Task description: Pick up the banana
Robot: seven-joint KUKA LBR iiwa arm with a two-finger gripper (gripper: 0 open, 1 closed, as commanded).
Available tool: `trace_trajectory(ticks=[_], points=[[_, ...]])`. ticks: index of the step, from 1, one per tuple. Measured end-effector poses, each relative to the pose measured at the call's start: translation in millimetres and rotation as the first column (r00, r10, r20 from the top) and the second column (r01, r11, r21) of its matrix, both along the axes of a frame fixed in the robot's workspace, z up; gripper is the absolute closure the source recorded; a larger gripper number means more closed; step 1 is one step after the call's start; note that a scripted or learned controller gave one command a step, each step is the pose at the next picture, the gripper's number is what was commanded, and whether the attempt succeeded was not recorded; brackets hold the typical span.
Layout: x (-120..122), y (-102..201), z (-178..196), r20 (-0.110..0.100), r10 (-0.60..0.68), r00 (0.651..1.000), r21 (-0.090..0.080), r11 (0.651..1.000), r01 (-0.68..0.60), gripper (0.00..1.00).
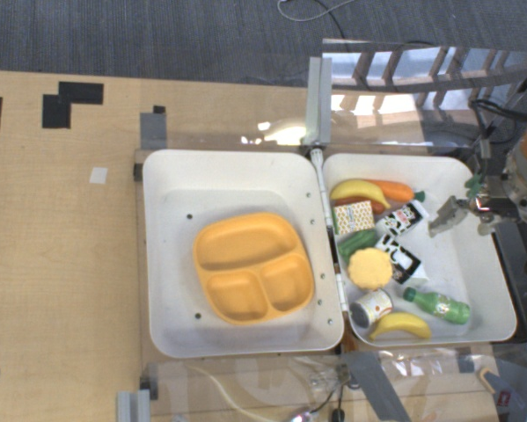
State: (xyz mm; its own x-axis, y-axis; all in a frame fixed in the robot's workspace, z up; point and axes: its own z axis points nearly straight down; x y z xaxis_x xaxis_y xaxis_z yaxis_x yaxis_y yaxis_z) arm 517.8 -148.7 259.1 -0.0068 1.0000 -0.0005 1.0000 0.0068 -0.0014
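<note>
- Nearest the camera in the right bin (492,319), a yellow banana (400,325) lies at the front wall, curved, its ends dark; a small can (371,307) sits just behind it to the left and a green bottle (437,305) just behind it to the right.
- Behind the banana: a yellow round sponge (369,268), black-and-white cartons (400,236) whose print is too small to read, a green vegetable (358,241), a patterned box (353,214).
- Farthest from it, a second banana (360,191) touches a carrot (395,190).
- Left of the banana, the left bin (166,236) holds an orange divided plate (253,266).
- Behind and right of the banana, the gripper (468,216) hovers empty, fingers parted.
</note>
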Motion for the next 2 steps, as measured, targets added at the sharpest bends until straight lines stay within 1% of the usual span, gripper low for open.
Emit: trace_trajectory(ticks=[1, 2], points=[[63.1, 67.2, -51.1, 0.0, -0.074, 0.997, 0.0, 0.997, 0.074, 0.0], [147.7, 118.1, -77.3, 0.001, 0.045, 0.999, 0.001, 0.999, -0.045, 0.0]])
